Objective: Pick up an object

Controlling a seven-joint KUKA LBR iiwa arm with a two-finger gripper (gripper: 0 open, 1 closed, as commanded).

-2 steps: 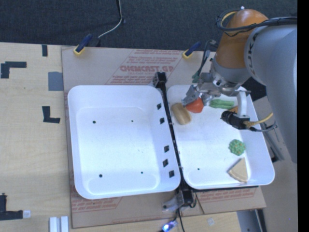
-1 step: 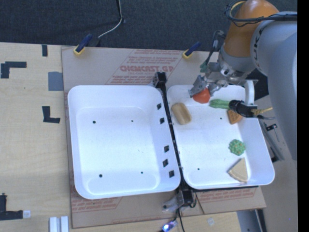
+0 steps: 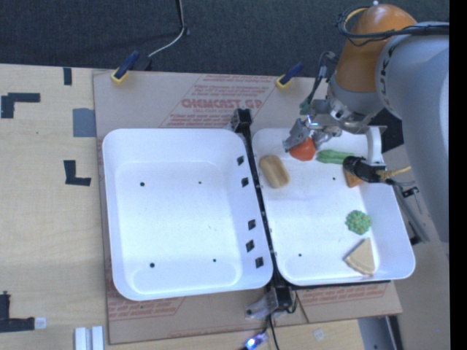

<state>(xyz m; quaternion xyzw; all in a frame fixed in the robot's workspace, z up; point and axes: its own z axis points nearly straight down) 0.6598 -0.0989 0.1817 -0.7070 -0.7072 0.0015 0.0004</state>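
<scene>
One arm [image 3: 408,71] bent over right bin [image 3: 321,268], end effector [image 3: 305,138] at red object [image 3: 302,150].

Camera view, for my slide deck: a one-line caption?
Gripper at a red object in the right bin, beside bread roll and broccoli.

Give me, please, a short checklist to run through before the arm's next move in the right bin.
1. Gripper over the right bin: ok.
2. Red object directly at the fingertips: ok.
3. Red object actually gripped: cannot tell.
4. Green piece crowds the red object: not ok, they touch or nearly so.
5. Bread roll apart from the gripper: ok.
6. Broccoli and wedge out of the way: ok.
</scene>
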